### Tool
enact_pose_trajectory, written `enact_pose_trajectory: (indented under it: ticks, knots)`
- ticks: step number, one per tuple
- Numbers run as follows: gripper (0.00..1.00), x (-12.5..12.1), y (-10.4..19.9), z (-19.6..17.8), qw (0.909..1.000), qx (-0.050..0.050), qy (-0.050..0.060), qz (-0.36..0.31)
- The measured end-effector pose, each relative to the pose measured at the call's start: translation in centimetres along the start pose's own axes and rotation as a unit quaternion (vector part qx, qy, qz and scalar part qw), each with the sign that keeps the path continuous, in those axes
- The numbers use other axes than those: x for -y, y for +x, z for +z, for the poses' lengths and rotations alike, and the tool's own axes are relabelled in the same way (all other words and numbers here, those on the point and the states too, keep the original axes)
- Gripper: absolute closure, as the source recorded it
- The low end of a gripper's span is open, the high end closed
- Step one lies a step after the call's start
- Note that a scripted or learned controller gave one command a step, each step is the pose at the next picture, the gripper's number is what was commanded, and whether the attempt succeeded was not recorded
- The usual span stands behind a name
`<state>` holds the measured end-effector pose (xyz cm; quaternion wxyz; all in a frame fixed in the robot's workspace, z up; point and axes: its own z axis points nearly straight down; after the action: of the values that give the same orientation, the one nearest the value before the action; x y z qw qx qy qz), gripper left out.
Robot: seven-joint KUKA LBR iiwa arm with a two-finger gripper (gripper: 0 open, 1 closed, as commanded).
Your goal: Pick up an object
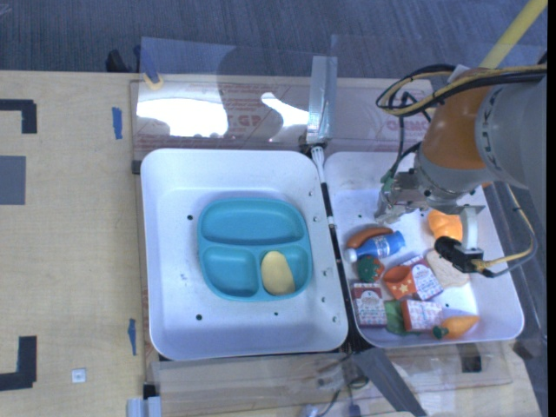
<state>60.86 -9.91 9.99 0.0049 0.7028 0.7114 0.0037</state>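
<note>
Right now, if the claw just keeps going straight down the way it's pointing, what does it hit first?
Probably the bare floor of the right bin just above the toy pile, near the blue bottle. The claw points down there, though depth is hard to judge.

Light wooden bench (69,259), running across the frame from the left edge. Two shallow white bins directly on it, side by side and touching at centre: left bin (169,307) at centre, right bin (504,315) at lower right. Black corner marks (22,115) printed on the bare wood at far left. Small strips of blue tape (116,122) stuck beside the left bin's upper left and lower left corners. Clear sheet (226,102) standing behind the bins, upper centre.
</note>
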Motion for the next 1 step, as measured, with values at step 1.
enact_pose_trajectory:
  ticks: [1]
  knots:
    - [0.0,0.05,0.01,0.1,1.0,0.0,0.001,0.0]
